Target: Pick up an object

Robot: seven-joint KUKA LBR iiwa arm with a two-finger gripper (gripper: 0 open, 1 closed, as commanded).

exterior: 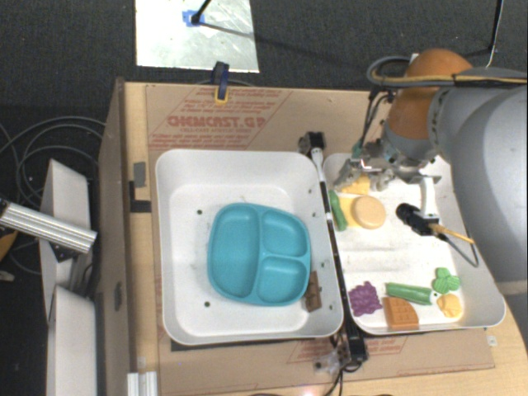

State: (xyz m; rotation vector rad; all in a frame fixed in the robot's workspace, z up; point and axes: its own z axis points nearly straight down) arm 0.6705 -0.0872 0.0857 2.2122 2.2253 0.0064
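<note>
Overhead, the arm [462, 130] is reaching in from the right and hanging over the far end of the right bin [487, 308], with the gripper [373, 172] sitting just above a yellow piece [356, 186] near that bin's far left corner. Whether it is grasping anything cannot be told from this angle. A round tan object [369, 213] is lying just beside the gripper. Along the near edge are lying a purple grape cluster [365, 297], an orange block [400, 313] and a green piece [408, 291]. A blue divided plate [258, 254] is occupying the left bin [177, 246].
</note>
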